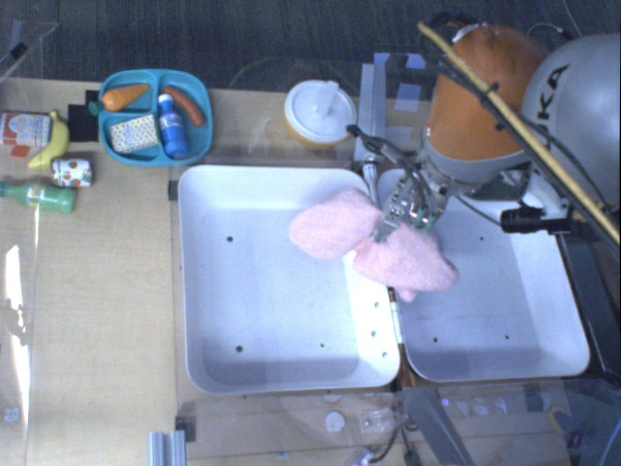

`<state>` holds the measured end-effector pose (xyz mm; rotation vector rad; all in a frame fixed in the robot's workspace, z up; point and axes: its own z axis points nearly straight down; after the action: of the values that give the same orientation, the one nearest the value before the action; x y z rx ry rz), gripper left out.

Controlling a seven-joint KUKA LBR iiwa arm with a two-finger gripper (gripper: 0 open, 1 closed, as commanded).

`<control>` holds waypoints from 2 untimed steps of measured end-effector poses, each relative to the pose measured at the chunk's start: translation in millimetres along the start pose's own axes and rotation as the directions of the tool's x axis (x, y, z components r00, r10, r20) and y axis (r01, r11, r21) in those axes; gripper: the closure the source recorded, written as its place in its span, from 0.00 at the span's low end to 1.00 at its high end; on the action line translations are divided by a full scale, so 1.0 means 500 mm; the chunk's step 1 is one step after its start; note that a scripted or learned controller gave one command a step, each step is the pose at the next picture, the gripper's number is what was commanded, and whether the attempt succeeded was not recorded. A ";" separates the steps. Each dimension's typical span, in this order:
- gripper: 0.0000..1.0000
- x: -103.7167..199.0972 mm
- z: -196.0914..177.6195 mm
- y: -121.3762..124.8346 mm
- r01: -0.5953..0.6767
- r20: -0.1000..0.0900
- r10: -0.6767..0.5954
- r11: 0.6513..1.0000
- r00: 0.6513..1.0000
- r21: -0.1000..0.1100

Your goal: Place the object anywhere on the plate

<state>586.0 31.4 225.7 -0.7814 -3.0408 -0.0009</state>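
Pink and fluffy, a cloth (374, 244) lies draped over the shared wall between two shallow white bins, seen from above at a slant. One lobe of it spreads into the left bin (243, 299), toward that bin's upper right area. The other lobe sags into the right bin (514, 328), near that bin's left edge. The cloth narrows at its middle, where it appears gathered upward.

From the right, a grey arm (572, 95) with an orange band (480, 90) above the wrist reaches in over the right bin. Its gripper (393, 219) points down and to the left, ending right at the narrowed middle of the cloth. The fingers (400, 207) appear closed on that pinched fold, with pink fabric bulging out on both sides of the tips.

On the wooden bench (87, 309) behind the bins sits a white lidded cup (318, 111). Further left is a blue divided plate (155, 115) holding toy food: a carrot, a sausage, a blue bottle and a patterned square. It stands well apart from the cloth, beyond the left bin's upper left corner. Left of the plate lie a yellow banana (50, 142), a small can (71, 172), a green bottle (39, 196) and a small carton (24, 129).
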 end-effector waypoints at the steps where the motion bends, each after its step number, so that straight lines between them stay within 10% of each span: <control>1: 1.00 0.071 0.020 0.067 0.388 0.002 -0.388 0.922 0.922 -0.001; 2: 1.00 0.132 0.015 0.149 0.479 0.002 -0.479 0.878 0.878 -0.001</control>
<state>563.9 128.8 218.1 -0.0058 -3.1413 -0.0027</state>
